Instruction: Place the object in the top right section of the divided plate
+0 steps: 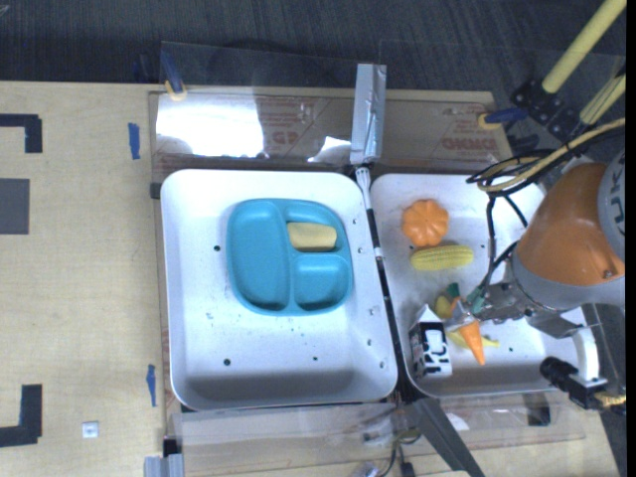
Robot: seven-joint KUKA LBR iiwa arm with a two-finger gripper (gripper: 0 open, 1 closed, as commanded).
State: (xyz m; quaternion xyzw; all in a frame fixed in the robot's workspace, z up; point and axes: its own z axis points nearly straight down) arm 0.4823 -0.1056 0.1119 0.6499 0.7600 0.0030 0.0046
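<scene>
A blue plate with three parts sits in the middle of the left white bin. A small yellow food piece lies in its top right part.

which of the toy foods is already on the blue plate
The pale yellow oblong piece, in the blue divided plate's top right section; the pumpkin, corn and carrot lie in the right bin.

Pale wooden bench under dark carpet floor, glare on plastic.
</scene>
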